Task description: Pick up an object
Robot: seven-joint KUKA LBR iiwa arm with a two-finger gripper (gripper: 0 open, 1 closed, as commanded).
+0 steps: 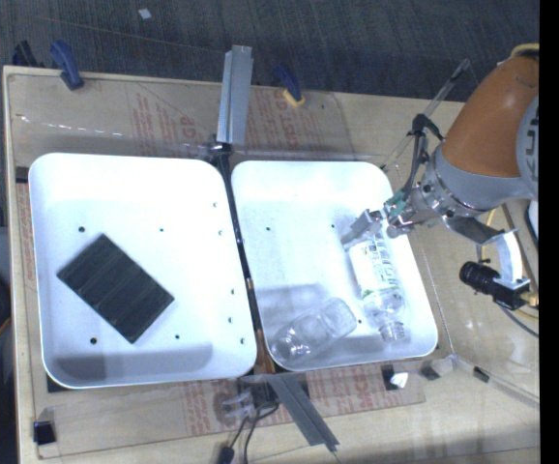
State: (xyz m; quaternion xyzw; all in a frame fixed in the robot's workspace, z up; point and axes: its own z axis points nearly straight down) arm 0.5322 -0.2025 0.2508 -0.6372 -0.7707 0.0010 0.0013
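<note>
My gripper (367,228) reaches into the right bin (289,187) from the right and hangs near its right wall. Just below it lies a clear plastic bottle (379,288) with a white label, stretched along that wall with its cap toward the front corner. The gripper is at the bottle's far end; whether it touches the bottle is unclear. A clear plastic cup (310,329) lies on its side near the right bin's front edge. A dark ribbed rectangular pad (115,287) lies flat and turned at an angle in the left bin (115,177).
The two bins meet at a dark divider (243,259). A grey metal bar (234,95) stands behind the bins and another (299,416) lies in front. Blue clamps (67,66) grip the bench's back edge.
</note>
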